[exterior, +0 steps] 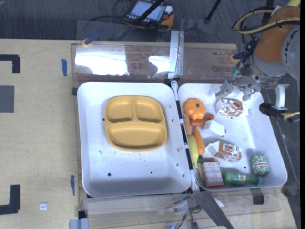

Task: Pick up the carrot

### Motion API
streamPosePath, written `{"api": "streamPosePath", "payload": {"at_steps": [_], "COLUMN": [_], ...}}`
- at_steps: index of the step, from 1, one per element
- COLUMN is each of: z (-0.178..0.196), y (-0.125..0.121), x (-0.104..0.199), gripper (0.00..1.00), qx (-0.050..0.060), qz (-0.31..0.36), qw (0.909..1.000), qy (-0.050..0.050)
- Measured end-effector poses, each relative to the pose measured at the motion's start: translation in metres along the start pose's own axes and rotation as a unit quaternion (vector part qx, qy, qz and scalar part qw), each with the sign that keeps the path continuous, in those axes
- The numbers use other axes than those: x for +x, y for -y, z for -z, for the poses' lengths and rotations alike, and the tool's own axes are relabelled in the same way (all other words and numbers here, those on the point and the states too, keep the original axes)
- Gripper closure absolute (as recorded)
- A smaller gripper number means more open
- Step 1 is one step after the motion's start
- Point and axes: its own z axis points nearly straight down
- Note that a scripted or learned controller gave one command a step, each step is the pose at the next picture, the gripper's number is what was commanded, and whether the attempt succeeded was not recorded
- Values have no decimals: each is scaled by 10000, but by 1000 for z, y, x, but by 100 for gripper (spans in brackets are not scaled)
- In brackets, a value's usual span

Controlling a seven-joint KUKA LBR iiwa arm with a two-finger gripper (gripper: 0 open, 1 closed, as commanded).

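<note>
The left bin (95, 175) holds a yellow divided plate (136, 122), lying flat near its middle and playing no part in the pick; the metal divider (180, 123) between the bins runs just right of it. In the right bin (271, 142), hard against that divider, sits an orange pumpkin-like toy (194, 109), and just below it the carrot (198, 138), a slim orange piece lying roughly along the divider, beside or partly on a yellow banana (193, 149); whether the two touch cannot be told for certain. Further right lie a small white block (217, 128), two printed packets (229, 107) (228, 151), a boxed snack (212, 172), a green bottle (239, 178) and a small round can (259, 163).

The gripper (237, 87) hangs over the bin's upper part, above the upper packet, well apart from the carrot; its fingers look spread and nothing lies between them, so it grasps nothing.

To do the step well, the arm would likely need to travel left and toward the near side, then turn the fingers to straddle the carrot across its narrow width; the divider and the banana crowd one side, so a slanted or off-centre descent risks catching the banana or the pumpkin toy instead.
</note>
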Motion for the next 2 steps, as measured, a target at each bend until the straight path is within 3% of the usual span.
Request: {"api": "streamPosePath", "payload": {"at_steps": [1,2], "z": [-27,-27], "y": [-2,-2], "x": [66,66], "gripper": [0,0], "qx": [-77,-76], "qz": [43,44], "qw": [10000,10000], "qy": [22,23]}}
